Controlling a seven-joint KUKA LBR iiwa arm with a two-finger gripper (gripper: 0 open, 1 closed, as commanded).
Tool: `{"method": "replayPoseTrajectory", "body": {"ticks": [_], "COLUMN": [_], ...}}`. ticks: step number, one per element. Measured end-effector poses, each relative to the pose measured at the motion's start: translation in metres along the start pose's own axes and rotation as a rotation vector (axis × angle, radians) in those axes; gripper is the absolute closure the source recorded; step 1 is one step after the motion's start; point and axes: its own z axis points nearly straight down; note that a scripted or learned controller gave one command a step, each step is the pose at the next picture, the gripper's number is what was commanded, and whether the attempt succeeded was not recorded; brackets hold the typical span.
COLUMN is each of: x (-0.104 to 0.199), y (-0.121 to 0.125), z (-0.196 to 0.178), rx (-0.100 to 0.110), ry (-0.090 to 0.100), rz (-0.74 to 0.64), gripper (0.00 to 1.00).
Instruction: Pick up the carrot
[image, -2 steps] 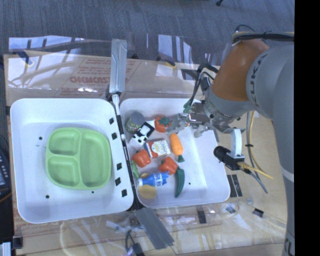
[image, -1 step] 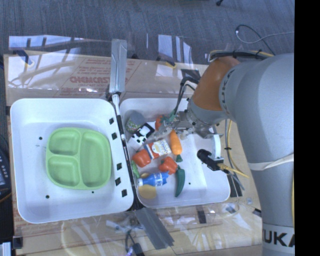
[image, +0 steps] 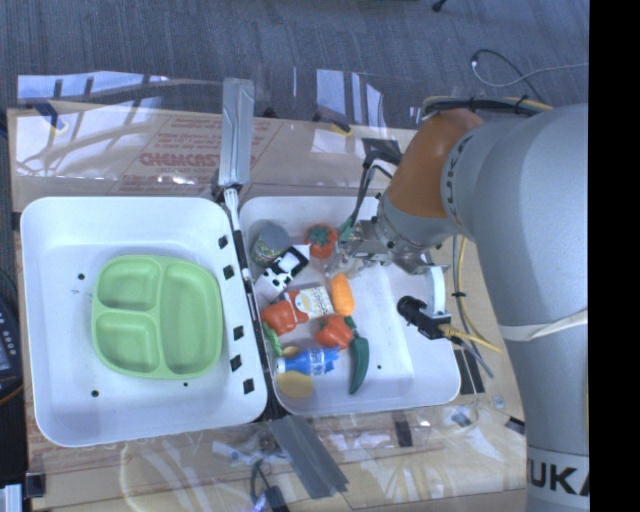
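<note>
Hovering gripper (image: 352, 252) beside carrot (image: 343, 294)

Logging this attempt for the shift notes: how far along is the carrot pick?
Done: the arm has reached over the right bin, with its hand low above the toys. In hand: nothing I can confirm; the carrot lies on the bin floor just below the hand, beside the small carton. Left: closing on the carrot and lifting it.

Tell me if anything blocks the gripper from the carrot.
Nothing visible does. The gripper is just above the carrot in the right bin, with bare bin floor between them. A small carton lies beside the carrot's left.
</note>
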Motion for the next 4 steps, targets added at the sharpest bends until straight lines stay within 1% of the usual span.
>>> {"method": "replayPoseTrajectory", "body": {"ticks": [1, 2, 3, 4], "x": [0.038, 0.038, 0.005, -0.018], "y": [0.005, 0.004, -0.029, -0.032], "z": [-0.095, -0.094, 0.015, 0.013], "rx": [-0.006, -0.002, -0.01, -0.015], "ry": [0.001, 0.001, -0.001, 0.001], "rz": [0.045, 0.045, -0.066, 0.024], "gripper": [1.0, 0.0, 0.0, 0.0]}}
